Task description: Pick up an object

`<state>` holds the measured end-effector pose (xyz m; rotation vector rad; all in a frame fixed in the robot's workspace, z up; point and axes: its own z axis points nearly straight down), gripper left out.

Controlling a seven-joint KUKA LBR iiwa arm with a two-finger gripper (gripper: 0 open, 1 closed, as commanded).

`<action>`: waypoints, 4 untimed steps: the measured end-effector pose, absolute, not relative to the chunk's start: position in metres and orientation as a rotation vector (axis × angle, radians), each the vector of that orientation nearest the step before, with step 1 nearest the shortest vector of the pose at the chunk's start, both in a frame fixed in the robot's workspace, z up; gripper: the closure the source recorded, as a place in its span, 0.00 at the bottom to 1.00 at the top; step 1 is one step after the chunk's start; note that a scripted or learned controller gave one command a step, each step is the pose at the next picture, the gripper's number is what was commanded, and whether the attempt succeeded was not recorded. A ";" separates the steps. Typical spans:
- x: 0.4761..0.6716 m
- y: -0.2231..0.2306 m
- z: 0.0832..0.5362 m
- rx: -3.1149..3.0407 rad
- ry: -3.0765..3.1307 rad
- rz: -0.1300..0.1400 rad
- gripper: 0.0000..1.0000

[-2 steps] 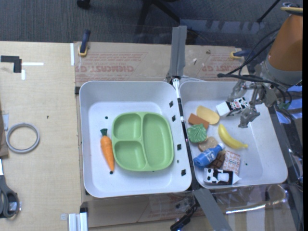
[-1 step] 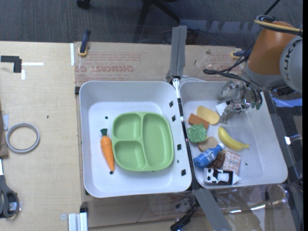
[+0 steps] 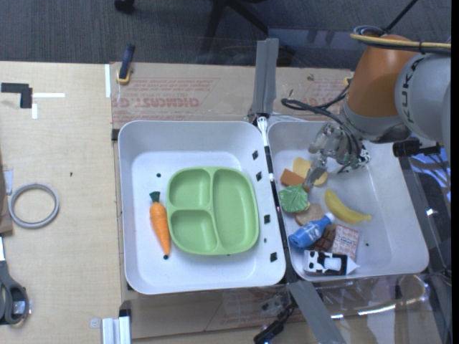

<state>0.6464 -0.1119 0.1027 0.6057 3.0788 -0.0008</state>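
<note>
Carrot point(image 3: 160, 226) and green tray point(image 3: 214, 211) occupy left bin point(image 3: 136, 149).

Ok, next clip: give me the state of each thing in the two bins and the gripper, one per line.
gripper: low in the right bin, over the toy pile; nothing visibly held
green divided plate: flat in the left bin, compartments bare
carrot: lying beside the plate, leaf end up-frame
banana: lying loose in the right bin
blue bottle: on its side
green leafy toy: lying by the bin divider
</note>
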 end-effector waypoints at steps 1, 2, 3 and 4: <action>0.635 -0.125 0.094 1.057 2.955 0.000 0.00; 0.636 -0.124 0.105 1.051 2.950 -0.001 1.00; 0.636 -0.124 0.105 1.052 2.950 -0.001 0.00; 0.648 -0.108 0.093 1.457 2.780 -0.001 0.00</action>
